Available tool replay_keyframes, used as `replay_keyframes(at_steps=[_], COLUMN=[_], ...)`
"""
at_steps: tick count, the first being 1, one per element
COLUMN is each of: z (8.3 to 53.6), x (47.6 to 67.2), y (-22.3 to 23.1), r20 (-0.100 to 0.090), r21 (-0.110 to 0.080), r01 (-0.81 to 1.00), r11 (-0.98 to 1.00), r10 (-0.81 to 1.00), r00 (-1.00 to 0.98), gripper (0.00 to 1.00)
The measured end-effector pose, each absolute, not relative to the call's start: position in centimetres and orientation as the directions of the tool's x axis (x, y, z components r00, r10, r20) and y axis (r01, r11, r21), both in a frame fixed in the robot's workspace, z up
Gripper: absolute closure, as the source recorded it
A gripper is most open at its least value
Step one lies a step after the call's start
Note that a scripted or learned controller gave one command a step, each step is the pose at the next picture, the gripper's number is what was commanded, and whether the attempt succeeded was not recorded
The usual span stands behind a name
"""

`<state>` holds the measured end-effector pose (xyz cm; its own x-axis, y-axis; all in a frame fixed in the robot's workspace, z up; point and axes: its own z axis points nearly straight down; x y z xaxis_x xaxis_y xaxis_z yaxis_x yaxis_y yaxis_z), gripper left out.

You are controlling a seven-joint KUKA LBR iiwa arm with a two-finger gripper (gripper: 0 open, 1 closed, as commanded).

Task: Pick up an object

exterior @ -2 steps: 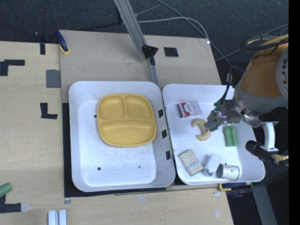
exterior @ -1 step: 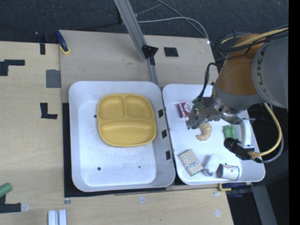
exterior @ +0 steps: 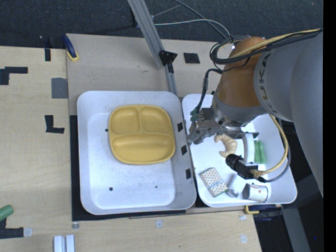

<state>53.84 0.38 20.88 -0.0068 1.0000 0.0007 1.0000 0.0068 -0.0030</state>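
Right bin (exterior: pixel 281 193): gripper (exterior: pixel 202 133) just above patterned packet (exterior: pixel 213 181).

Arm (exterior: pixel 262 72) covers the right bin's (exterior: pixel 278 193) upper half. Gripper (exterior: pixel 202 130) fingers too murky to read. Green item (exterior: pixel 4 212) clipped at left edge.

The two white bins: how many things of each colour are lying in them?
Yellow: 1, the yellow divided plastic plate in the left bin
Green: 1, the green stick-shaped object
Tan: 1, the tan curved piece
Patterned: 1, the small patterned square packet
White: 1, the white cylinder
Total: 5
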Motion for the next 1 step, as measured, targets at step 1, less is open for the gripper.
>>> replay_keyframes(at_steps=[1], z=[20.59], x=[54.09], y=[6.05], r20=[0.001], r21=[-0.003], r01=[1.0], r11=[0.006], r10=[1.0], r00=[-0.006], gripper=[1.0])
